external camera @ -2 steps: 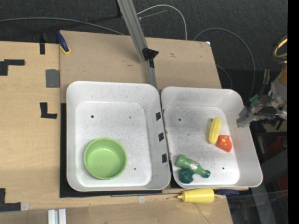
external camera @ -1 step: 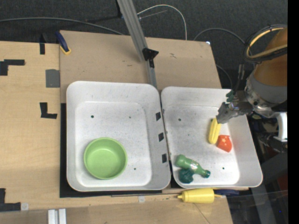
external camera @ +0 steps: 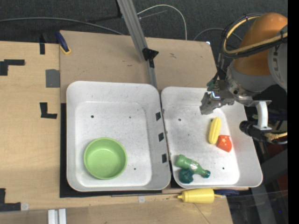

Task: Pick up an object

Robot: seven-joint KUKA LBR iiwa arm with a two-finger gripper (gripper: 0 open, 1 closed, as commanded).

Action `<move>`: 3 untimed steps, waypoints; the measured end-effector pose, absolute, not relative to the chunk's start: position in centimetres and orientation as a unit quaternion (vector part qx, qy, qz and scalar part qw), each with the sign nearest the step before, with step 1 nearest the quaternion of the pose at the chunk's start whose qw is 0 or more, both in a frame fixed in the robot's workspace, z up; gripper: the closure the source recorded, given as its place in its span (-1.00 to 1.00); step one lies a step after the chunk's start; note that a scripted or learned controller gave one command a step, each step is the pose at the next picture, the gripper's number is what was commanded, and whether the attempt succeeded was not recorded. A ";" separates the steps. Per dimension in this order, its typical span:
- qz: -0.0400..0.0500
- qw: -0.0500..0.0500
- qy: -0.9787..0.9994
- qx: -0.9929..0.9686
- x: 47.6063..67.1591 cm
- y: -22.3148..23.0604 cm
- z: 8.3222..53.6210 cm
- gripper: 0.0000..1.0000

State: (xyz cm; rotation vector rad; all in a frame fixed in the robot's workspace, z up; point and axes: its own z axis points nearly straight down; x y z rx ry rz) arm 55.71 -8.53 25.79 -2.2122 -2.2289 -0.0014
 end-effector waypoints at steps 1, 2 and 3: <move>0.000 0.000 -0.710 -0.704 58.7 -3.0 25.4 1.00; 0.001 0.001 -0.709 -0.705 60.9 1.9 23.4 1.00; 0.000 0.000 -0.709 -0.705 62.3 6.1 22.8 1.00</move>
